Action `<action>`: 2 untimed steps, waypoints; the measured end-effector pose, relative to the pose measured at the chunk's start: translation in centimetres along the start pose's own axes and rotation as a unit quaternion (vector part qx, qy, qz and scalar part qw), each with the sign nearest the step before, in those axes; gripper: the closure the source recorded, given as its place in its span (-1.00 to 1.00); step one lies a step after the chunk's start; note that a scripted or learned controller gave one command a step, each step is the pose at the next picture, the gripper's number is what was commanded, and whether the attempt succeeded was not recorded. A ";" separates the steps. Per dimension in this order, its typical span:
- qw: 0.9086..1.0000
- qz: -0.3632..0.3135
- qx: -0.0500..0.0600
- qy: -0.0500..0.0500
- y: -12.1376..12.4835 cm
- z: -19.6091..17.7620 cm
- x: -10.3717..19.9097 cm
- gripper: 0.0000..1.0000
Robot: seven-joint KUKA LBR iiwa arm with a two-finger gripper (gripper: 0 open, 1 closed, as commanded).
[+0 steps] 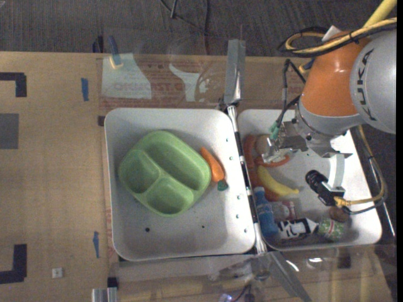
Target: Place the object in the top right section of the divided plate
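You are looking at two white bins side by side: the left bin (126, 231) and the right bin (368, 231). The arm (349, 83), grey with its orange band, is reaching in over the right bin. The green divided plate (165, 172) is lying tilted in the left bin, three sections showing. A carrot (213, 163), orange with a green end, is resting just beside the plate's right rim, outside it. The gripper (280, 146) is hanging over a red ring (252, 150) and a yellow banana (276, 182) in the right bin; you cannot tell how its jaws are standing, nor whether anything is between them.
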State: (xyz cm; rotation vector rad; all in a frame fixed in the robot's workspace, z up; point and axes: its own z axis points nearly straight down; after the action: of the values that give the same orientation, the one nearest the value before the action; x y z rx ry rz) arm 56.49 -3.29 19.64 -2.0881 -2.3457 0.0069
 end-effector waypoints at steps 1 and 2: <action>0.994 -0.106 0.001 0.001 1.6 1.5 4.7 1.00; 0.995 -0.103 -0.001 0.000 7.7 -3.4 8.5 1.00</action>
State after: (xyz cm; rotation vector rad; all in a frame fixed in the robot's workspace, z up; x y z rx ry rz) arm 63.15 6.07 22.96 -1.8362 -2.5488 0.0035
